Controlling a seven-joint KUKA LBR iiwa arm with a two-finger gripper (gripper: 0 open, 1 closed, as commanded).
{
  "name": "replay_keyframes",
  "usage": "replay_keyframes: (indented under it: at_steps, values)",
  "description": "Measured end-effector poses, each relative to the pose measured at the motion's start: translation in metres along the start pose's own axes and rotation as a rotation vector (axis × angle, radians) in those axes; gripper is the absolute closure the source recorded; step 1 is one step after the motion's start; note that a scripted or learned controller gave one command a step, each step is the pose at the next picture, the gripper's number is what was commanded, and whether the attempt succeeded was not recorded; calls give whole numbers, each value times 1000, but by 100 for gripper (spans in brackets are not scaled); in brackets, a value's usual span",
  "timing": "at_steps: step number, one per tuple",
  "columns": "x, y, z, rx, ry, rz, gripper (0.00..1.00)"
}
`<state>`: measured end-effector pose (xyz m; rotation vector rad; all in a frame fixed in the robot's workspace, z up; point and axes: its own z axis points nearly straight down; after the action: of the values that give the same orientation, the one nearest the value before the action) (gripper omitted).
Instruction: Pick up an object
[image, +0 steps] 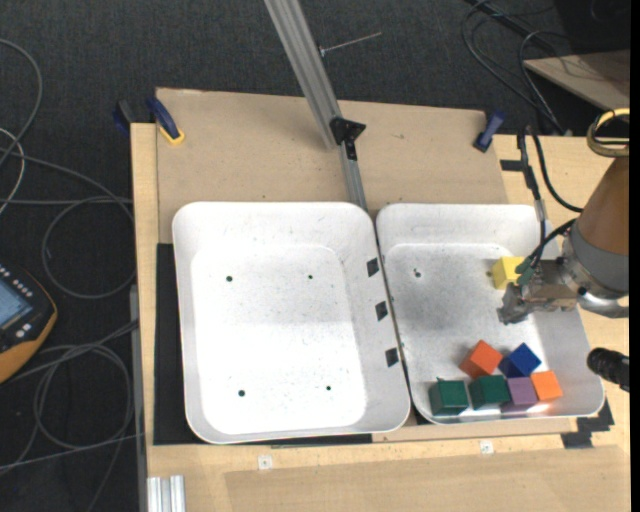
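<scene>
- While the arm (610, 230) reaches in from your right over the right bin (440, 240), its jaws (515, 300) hang low above the upper right part of that bin; you cannot tell from this view whether they are apart or together, since the tips blur into one dark grey shape.
- Just above and slightly left of the jaws you see a yellow block (507, 269), touching or nearly touching the wrist hardware; whether it sits between the jaws cannot be told.
- Below the jaws, a little to their left, an orange-red block (484, 356) lies on the bin floor.
- Just right of that, directly below the jaws, is a blue block (522, 358).
- Further below, along the bin's near wall, you find a row: a large green block (449, 396) well to the lower left of the jaws, a darker green block (488, 390), a purple block (522, 391), and an orange block (546, 385) at the lower right.
- Far to the left of the jaws, the left bin (270, 320) sits beside the right one on the worktop (250, 150).
- Beyond the bins, up and left of the jaws, a slanted metal rail (320, 85) crosses the worktop.
</scene>
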<state>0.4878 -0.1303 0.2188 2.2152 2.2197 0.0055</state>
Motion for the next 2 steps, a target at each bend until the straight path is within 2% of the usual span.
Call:
replay_keyframes:
  at_steps: [1,2]
  values:
    - [0,2,-23,2,0,0,100]
    - [43,23,-13,4,1,-3,100]
